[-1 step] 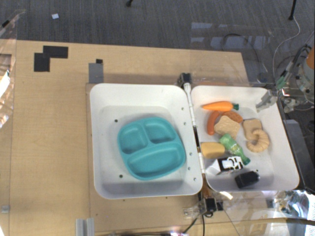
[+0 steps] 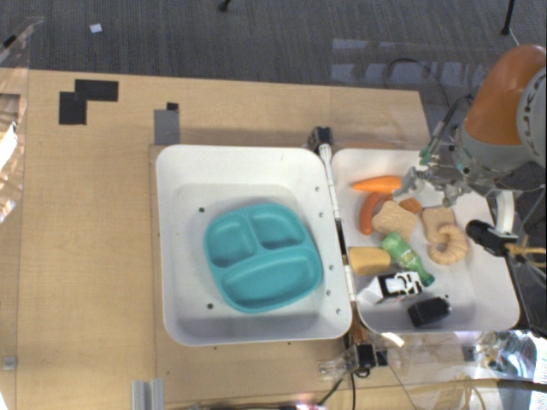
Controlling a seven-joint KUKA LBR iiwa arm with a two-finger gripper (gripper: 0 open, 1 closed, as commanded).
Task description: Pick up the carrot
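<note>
Carrot (image 2: 377, 183): lying crosswise at the far end of the right bin (image 2: 504, 310), clear above the sausage (image 2: 368, 212); claw (image 2: 430, 178) just beside it, spread indiscernible; advise a descent centred over the carrot's thick middle.

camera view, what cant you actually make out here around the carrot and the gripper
- Gripper: too small and cluttered in the camera view to tell whether it is open or shut.
- Arm: cut off by the right edge.
- Sausage: its lower right end is hidden under the bread piece.
- Carrot: its right tip is hard to separate from the gripper parts beside it, so contact cannot be judged.
- Black-and-white item: markings too small to read.
</note>
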